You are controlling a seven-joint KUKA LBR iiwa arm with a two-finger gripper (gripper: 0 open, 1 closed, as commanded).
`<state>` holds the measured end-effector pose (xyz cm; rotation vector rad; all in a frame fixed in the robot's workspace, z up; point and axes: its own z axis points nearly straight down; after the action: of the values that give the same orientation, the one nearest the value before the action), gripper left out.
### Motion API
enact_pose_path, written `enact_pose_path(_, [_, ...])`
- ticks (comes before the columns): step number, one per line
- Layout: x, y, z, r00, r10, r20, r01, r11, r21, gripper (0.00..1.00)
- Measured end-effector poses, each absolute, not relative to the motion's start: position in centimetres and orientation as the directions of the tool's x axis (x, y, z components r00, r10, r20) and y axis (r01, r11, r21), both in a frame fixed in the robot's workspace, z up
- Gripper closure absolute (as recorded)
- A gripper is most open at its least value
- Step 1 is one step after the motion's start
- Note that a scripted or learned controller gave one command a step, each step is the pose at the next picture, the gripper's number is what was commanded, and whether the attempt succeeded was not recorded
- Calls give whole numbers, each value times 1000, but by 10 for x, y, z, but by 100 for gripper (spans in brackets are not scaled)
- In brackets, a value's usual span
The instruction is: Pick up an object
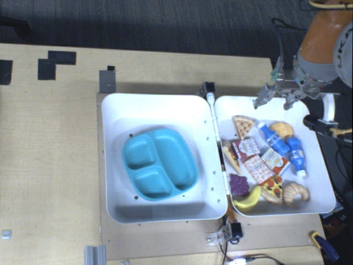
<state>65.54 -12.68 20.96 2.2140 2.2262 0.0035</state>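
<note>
Over the right bin's (317,173) far edge, the claw (277,97) is being held open, empty; nothing's being gripped yet.

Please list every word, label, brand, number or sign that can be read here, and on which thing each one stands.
No text can be read.
Red cartons: printed faces, too blurred to read.
Blue bottle: label too small to read.
Blue tray: no marking seen.
Dark marks on the bench: plain shapes, not letters.
</note>
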Motion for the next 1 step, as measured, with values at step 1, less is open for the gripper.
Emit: enact_pose_path(1, [569,-130,97,-3,1000,-1,1000,3,11,0])
